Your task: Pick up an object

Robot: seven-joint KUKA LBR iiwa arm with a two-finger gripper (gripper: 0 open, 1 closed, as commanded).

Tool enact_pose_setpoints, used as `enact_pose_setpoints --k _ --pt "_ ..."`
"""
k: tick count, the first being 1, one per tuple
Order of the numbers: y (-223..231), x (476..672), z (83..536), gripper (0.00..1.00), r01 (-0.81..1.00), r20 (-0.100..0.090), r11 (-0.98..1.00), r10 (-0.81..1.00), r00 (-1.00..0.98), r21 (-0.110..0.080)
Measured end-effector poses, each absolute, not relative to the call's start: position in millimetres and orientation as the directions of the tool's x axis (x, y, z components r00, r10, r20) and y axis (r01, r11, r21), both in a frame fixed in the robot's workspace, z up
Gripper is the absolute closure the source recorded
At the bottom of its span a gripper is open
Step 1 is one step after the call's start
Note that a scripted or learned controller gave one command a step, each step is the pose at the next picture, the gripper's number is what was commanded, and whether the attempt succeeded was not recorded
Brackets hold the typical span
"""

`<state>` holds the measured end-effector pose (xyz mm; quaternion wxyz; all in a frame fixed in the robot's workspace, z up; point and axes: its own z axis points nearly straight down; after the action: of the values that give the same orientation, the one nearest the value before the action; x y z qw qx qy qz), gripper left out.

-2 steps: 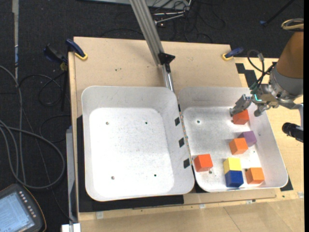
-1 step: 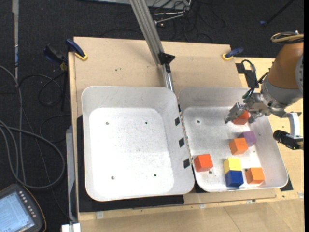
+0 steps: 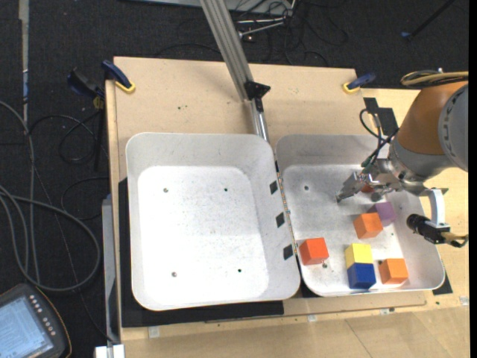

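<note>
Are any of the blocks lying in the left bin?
No: the orange blocks, the yellow block, the blue block and the purple block all lie in the right bin.

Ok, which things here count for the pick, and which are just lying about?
For the pick:
- gripper, low in the right bin
- orange cubes
- purple block
- yellow cube
- blue cube

Lying about:
- left bin
- clamps at the bench's far corners
- metal pole
- floor cables
- screen, bottom left
</note>
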<state>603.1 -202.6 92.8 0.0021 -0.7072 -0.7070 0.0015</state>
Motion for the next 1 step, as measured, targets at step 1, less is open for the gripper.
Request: enact_pose_setpoints --k 1 --pt "-203.3 605.2 106.9 1.0 1.0 -0.002 0.0 1.0 0.0 0.002"
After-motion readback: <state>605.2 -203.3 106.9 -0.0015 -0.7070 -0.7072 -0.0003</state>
